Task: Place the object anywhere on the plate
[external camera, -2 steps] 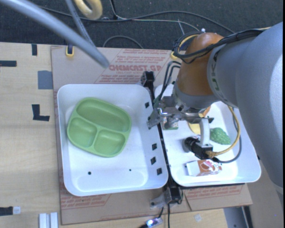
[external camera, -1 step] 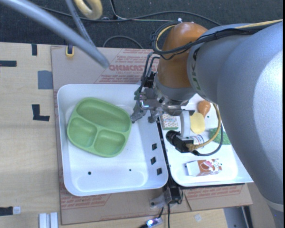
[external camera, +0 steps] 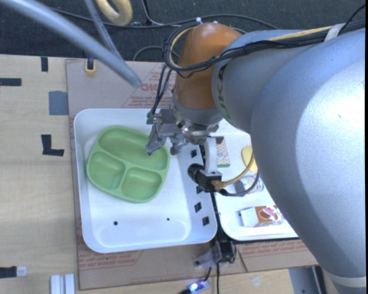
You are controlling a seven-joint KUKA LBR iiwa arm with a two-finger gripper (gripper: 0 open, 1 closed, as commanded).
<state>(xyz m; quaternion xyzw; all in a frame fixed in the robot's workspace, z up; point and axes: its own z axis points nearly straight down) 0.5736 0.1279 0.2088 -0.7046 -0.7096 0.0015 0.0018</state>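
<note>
The plate (external camera: 126, 167) is light green, with three compartments of the same shade, and lies in a white bin (external camera: 135, 231) marked by two small black dots. The arm (external camera: 313, 133) is grey, with an orange band (external camera: 199, 66) above the wrist. A white packet (external camera: 260, 215) with red print lies in the other white bin (external camera: 233, 225). The bench (external camera: 24, 182) is pale wood with black marks, under brown cardboard (external camera: 110, 259) printed in red
</note>
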